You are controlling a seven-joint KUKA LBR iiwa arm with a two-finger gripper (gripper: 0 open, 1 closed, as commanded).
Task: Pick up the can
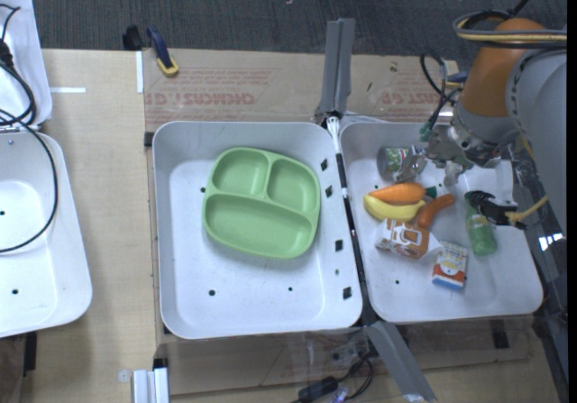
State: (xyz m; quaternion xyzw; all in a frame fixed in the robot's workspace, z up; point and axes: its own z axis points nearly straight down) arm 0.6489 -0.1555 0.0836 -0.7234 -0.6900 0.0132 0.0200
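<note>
The can (395, 159) lies on its side just left of my jaws (435, 158) in the right bin (505, 302) — nearly touching; how wide they stand, I cannot tell.

Fingers (424, 160) beside can (394, 159), right bin (505, 297)

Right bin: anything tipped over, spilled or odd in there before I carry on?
The can lies on its side at the right bin's far edge, close to the tool. The other items sit in a loose jumble beside it. No spill shows. The green tray lies flat in the left bin.
</note>
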